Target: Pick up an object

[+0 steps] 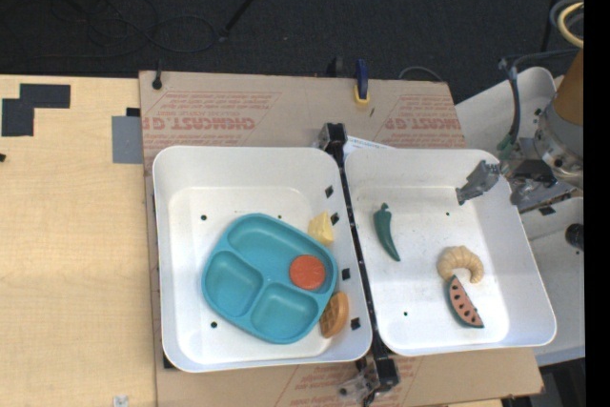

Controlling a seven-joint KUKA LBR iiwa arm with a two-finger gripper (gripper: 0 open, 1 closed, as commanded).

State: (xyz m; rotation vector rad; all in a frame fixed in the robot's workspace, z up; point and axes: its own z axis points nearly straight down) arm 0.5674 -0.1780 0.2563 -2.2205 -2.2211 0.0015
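The right bin point(534, 319) holds a green chili pepper point(386, 231), a beige croissant point(461, 262) and a watermelon slice point(465, 302) that touches the croissant's lower side. My gripper point(502, 189) hovers over that bin's upper right corner, above and to the right of the croissant. Its fingers point(474, 183) are spread open with nothing between them. In the left bin point(181, 205) a blue compartment tray point(253, 286) carries a red-orange round piece point(307, 273).
A yellow piece point(322, 229) lies at the blue tray's upper right edge and a brown bun point(334, 315) at its lower right edge. The black divider point(348, 234) runs between the bins. The arm's base and cables point(548, 124) crowd the right side.
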